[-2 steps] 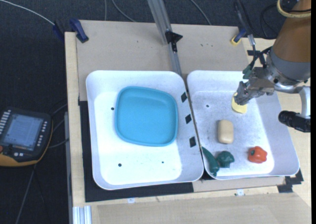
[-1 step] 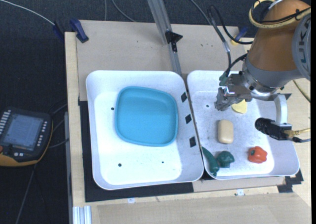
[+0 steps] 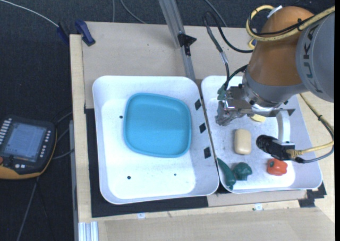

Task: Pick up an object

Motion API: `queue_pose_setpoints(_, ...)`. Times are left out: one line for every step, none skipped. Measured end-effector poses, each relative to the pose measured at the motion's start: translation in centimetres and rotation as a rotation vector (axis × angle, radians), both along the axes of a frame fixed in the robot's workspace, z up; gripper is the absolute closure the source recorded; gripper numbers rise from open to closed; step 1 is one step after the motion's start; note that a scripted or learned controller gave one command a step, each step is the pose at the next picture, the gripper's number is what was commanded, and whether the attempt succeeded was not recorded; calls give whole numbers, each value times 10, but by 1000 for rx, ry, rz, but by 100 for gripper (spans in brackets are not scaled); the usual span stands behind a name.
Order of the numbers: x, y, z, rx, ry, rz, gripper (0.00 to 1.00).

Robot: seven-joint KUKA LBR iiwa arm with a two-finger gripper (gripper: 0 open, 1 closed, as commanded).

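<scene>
The beige soap-like block [image 3: 243,141] lies in the right bin [image 3: 311,173], just below the gripper [image 3: 227,113], which hangs above the bin floor; whether its claw is wide or narrow I cannot tell. Near the front wall lie a green toy [image 3: 237,171] and a red object [image 3: 276,166], probably the other candidates. The left bin [image 3: 106,128] holds a blue plate [image 3: 158,125].

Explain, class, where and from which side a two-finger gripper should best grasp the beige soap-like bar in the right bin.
Probably across the narrow middle of the beige bar, coming straight down from above. It lies flat, long axis running away from the camera, with bare bin floor on both long sides for fingers.
</scene>
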State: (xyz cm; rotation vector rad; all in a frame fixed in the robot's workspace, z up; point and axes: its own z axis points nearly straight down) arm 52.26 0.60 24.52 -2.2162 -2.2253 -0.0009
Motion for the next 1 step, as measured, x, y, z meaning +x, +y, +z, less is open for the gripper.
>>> queue_pose_setpoints(-4,57,6,0,-1,1,100)
